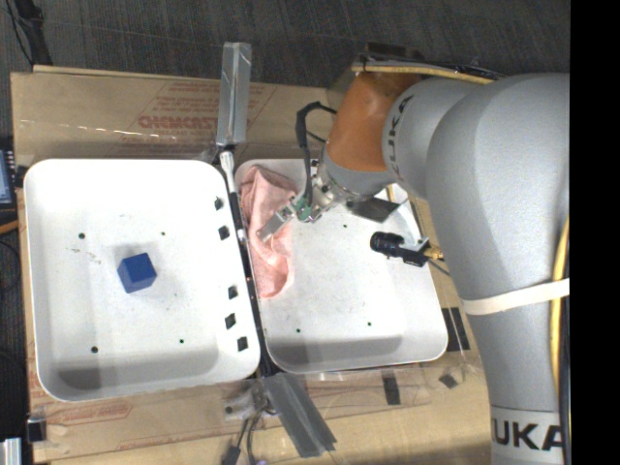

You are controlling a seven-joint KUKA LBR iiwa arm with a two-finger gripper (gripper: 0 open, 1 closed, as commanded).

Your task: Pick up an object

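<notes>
Over the right bin [417,342], my gripper [279,219] sits at the pink cloth [271,250] by the divider; grip state I can't tell. Approach step, I'd say; next: close, lift straight.

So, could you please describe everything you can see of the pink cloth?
The pink cloth is soft, crumpled fabric, pale salmon in colour, bunched in folds. It lies in the right bin, along its left wall, stretching from the upper left corner downward. The tool sits over its upper part, seemingly touching it; a grip can't be confirmed.
</notes>
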